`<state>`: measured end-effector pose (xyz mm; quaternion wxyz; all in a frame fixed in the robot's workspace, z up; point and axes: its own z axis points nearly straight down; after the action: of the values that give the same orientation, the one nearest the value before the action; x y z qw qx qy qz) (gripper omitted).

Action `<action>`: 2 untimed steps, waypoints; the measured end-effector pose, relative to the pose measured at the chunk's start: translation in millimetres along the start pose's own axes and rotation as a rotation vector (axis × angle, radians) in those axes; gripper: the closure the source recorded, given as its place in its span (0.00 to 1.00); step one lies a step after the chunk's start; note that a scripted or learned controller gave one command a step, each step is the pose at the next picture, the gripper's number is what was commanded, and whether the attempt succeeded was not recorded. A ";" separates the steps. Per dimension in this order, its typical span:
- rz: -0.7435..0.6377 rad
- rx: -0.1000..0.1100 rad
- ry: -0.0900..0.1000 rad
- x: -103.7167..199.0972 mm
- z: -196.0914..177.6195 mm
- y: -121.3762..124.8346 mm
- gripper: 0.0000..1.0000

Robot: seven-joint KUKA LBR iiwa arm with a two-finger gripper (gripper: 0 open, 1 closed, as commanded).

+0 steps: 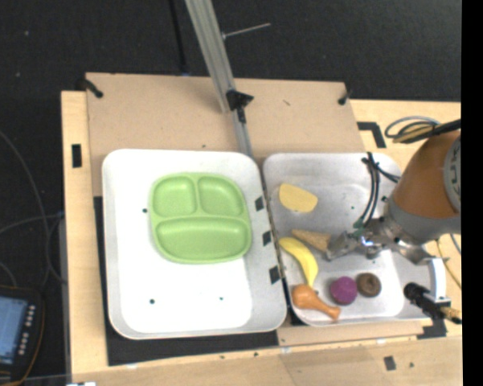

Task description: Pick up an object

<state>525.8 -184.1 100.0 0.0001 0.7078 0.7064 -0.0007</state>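
Note:
The right bin [337, 175] holds several small items. A pale yellow wedge [297, 199] lies at its upper left, and a tan cone [309, 238] sits near the middle. Below these are a yellow banana [301, 258], an orange gourd-shaped piece [315, 300], a purple ball [344, 289] and a brown ring [370, 284]. My gripper [341, 246] reaches in from the right, low over the bin. Its tip is just right of the tan cone and above the purple ball. I see nothing lifted.
The left bin [128, 296] carries a green divided plate [201, 218]. A metal pole [213, 47] slants up from between the bins. Cables [406, 127] lie at the bench's right. The arm's orange band [426, 185] hangs over the right bin's right edge.

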 end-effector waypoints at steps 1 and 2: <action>0.006 -0.006 -0.001 -1.4 -12.3 1.4 1.00; -0.004 -0.009 -0.003 -4.7 -77.0 2.0 1.00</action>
<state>527.8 -188.7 176.9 0.0044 0.7063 0.7079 0.0018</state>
